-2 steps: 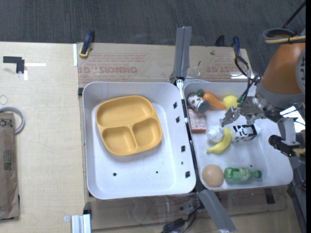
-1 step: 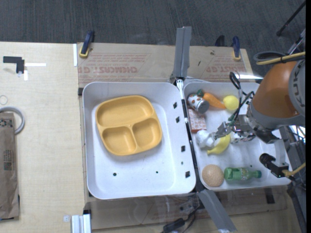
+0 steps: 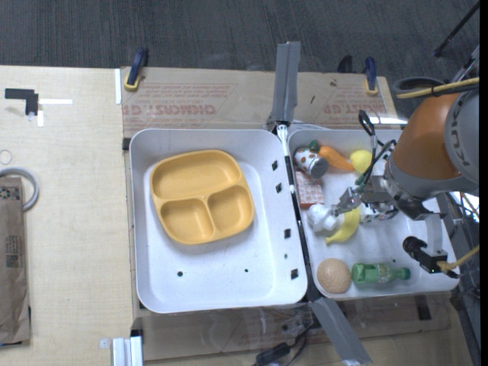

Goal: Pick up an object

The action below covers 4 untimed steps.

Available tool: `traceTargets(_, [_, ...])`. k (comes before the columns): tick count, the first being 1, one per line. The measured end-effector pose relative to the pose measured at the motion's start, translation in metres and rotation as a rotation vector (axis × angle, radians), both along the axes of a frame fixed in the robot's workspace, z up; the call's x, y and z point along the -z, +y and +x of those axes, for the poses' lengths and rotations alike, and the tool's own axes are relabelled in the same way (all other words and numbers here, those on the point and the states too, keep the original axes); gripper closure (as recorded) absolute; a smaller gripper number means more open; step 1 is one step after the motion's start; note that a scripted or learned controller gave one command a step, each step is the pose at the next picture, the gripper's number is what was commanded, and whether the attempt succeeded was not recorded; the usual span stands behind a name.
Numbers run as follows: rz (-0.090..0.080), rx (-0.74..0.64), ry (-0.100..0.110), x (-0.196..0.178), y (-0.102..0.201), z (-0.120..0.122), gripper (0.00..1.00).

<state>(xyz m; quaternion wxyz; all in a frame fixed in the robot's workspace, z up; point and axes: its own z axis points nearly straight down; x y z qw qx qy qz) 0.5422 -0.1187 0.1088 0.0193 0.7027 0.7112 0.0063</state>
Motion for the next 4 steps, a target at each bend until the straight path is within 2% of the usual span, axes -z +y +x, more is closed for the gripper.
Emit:
traceTargets(1, [-0.005, 0.002, -0.018, -0.016, -0.002, 0.005, 1.00])
traceTargets(2, [0.013, -0.223, 0.039, -0.082, 0.032, 0.021, 1.00])
traceTargets(3, [0.013, -0.223, 0.039, -0.082, 0.032, 0.021, 0.00])
traceTargets(4, [0.009, -0.457, 0.038, 0.001, 0.016, -0.021, 0.00])
